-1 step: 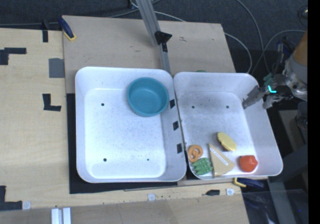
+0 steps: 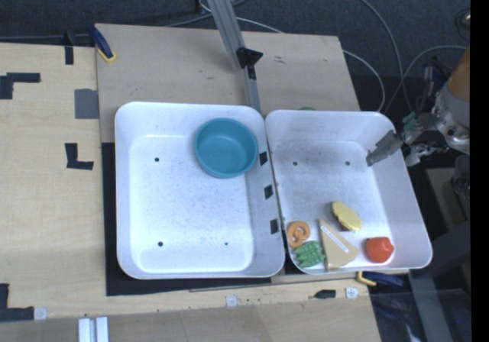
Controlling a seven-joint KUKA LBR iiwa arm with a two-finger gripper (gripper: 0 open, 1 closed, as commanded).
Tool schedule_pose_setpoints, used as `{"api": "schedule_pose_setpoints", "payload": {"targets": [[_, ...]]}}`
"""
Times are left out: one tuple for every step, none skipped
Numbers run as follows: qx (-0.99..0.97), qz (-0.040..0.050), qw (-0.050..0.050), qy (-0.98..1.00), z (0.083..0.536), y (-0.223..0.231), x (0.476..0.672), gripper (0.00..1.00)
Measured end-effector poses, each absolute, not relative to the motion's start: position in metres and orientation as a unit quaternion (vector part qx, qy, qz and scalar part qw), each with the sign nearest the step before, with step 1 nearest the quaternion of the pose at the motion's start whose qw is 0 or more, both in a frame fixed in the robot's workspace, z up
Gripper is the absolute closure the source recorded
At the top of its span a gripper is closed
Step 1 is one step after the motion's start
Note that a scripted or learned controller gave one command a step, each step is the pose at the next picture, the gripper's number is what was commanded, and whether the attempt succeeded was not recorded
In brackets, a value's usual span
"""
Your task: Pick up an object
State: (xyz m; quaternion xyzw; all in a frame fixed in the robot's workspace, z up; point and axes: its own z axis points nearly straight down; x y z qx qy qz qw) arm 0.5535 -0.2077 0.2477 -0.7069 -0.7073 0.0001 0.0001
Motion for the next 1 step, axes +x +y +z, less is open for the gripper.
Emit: {"api": "schedule_pose_setpoints", "payload": {"targets": [[-0.707,0.0011,0.002,-0.708,0.1951,-0.2025,0.5622,0.00]]}}
